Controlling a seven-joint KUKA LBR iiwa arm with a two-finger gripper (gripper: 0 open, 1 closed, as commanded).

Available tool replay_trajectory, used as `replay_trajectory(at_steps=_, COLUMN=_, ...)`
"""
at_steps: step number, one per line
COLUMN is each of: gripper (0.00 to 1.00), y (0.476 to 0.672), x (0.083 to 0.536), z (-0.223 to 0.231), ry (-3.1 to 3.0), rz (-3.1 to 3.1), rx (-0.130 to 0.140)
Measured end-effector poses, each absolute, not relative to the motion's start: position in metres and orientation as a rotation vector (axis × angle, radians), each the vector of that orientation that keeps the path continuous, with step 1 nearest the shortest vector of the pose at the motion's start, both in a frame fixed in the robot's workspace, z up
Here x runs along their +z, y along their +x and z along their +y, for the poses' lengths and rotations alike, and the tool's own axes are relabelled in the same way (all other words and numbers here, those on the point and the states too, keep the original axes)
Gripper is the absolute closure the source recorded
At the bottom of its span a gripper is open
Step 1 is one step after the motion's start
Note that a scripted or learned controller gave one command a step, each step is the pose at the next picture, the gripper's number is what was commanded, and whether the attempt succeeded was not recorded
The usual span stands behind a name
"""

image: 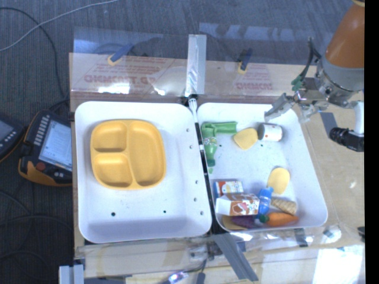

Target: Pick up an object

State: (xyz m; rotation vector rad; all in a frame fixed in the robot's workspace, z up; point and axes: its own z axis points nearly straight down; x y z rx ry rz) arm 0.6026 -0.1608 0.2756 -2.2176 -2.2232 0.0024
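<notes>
The right bin (311,176) holds several small items. A green L-shaped toy (214,134) lies by its left wall. Beside it is a flat yellow piece (244,138), then a small white and red cylinder (272,133). My gripper (290,111) hovers over the bin's far right corner, just above and right of that cylinder. Its fingers are spread open, with the left finger (276,107) slanting down toward the cylinder and nothing between them. Near the front lie a yellow lump (279,180), a red and white carton (239,206), a blue bottle (265,198) and an orange carrot (279,219).
The left bin (100,218) carries a yellow divided plate (127,154). A metal divider (196,64) stands behind the seam between the bins. A teach pendant (46,149) lies on the floor at left. The arm's orange band (350,34) rises at top right.
</notes>
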Motion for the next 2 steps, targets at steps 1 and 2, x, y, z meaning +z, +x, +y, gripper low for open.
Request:
replay_trajectory(at_steps=1, gripper=0.0, y=0.626, x=0.202, z=-0.154, ry=-2.245, rz=-2.197, rx=0.006)
replay_trajectory(at_steps=2, gripper=0.0, y=0.67, x=0.088, z=-0.176, ry=-2.128, rz=-2.319, rx=0.002)
